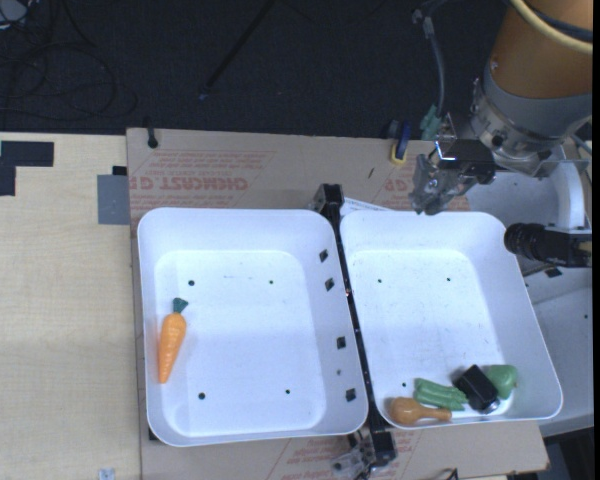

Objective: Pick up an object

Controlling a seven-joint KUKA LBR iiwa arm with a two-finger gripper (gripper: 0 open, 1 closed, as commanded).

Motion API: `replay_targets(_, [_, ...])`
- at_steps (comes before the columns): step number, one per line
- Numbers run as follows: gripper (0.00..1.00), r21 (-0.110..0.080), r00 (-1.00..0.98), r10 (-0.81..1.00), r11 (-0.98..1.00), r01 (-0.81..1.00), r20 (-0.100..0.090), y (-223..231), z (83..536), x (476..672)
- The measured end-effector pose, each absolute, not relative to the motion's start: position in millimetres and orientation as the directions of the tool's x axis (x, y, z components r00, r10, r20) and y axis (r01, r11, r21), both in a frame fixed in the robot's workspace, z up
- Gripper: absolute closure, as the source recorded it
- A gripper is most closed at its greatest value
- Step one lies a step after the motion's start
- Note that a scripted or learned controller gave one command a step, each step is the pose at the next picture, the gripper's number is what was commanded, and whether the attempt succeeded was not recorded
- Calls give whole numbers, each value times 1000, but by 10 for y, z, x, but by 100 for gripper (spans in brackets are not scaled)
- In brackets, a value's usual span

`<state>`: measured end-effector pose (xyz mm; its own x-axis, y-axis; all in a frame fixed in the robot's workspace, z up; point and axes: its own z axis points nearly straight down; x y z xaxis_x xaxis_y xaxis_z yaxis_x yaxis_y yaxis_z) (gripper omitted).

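Note:
An orange toy carrot [171,341] with a green top lies near the left wall of the left bin [235,230]. In the front right corner of the right bin [420,230] lie a tan pear-shaped toy [417,411], a green bean-like toy [441,395], a black block [476,387] and a light green piece [502,376], all bunched together. My gripper [433,194] hangs above the back rim of the right bin, far from these things. Nothing shows between its fingers.
Both bins rest on a cardboard sheet [250,173] on the bench. A black clip divider [340,298] runs between the bins. A black cylinder [545,243] juts in at the right bin's right edge. Cables lie on the dark floor behind.

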<state>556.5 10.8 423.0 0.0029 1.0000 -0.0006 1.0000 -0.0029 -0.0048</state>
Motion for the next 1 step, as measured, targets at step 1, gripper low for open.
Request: replay_targets(1, [100,-19,3,1000,-3,1000,-1,-126,2438,5850])
